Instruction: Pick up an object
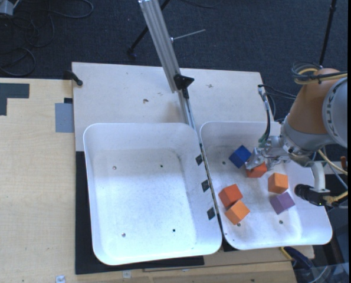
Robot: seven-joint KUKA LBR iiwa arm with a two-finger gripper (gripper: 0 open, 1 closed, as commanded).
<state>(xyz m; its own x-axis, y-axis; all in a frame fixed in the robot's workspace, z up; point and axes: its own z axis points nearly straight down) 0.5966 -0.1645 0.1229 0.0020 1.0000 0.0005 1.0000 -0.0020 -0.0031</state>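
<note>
Jaws' state impossible to tell from above; gripper [260, 160] low in the right bin [317, 232], directly over a red-orange block [257, 170], touching or nearly so. Nearest in that bin, an orange cube [238, 211] against the left wall, touching a red-orange cube [230, 194] just beyond. Rightward, a purple cube [282, 202], then an orange cube [278, 183] beside the gripper. Farther back, a blue cube [240, 156] just left of the gripper. To the left, the left bin [104, 137].
</note>
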